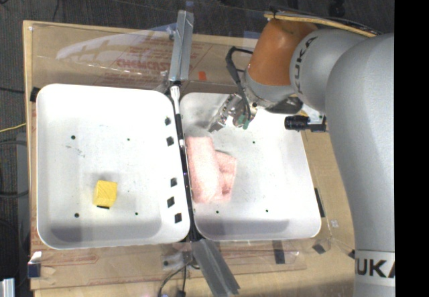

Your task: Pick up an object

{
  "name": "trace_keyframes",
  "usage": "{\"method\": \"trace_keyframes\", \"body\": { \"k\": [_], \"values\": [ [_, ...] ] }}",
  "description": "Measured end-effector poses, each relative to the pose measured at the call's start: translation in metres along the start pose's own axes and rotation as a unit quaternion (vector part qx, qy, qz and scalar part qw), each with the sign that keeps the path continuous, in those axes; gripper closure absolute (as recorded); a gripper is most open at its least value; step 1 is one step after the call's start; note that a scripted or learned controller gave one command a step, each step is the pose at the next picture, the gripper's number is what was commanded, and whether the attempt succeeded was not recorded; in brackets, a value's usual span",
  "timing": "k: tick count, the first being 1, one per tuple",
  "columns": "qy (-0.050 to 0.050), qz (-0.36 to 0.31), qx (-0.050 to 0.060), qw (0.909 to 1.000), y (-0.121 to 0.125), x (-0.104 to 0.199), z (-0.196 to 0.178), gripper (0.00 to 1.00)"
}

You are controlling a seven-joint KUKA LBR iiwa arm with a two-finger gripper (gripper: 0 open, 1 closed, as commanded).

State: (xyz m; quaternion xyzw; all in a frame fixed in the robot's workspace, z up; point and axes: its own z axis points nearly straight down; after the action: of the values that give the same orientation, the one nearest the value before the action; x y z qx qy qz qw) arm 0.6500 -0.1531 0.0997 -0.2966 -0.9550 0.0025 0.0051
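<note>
End effector (231, 114) state unclear | above pink cloth (209, 169); right bin (295, 175) open rightward

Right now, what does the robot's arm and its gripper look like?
The arm is thick, rounded and light grey, with an orange band above the wrist and dark letters near its base. A black cable loops beside the wrist. The gripper is small, metallic, with a hint of green.

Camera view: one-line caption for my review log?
Gripper above the right bin near a pink cloth; yellow block in the left bin.
</note>
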Motion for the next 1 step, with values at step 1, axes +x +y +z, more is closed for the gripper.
{"method": "trace_keyframes", "body": {
  "k": [1],
  "values": [
    [-0.004,0.076,-0.004,0.9971,-0.025,-0.0139,0.0059,1.0]
  ]
}}
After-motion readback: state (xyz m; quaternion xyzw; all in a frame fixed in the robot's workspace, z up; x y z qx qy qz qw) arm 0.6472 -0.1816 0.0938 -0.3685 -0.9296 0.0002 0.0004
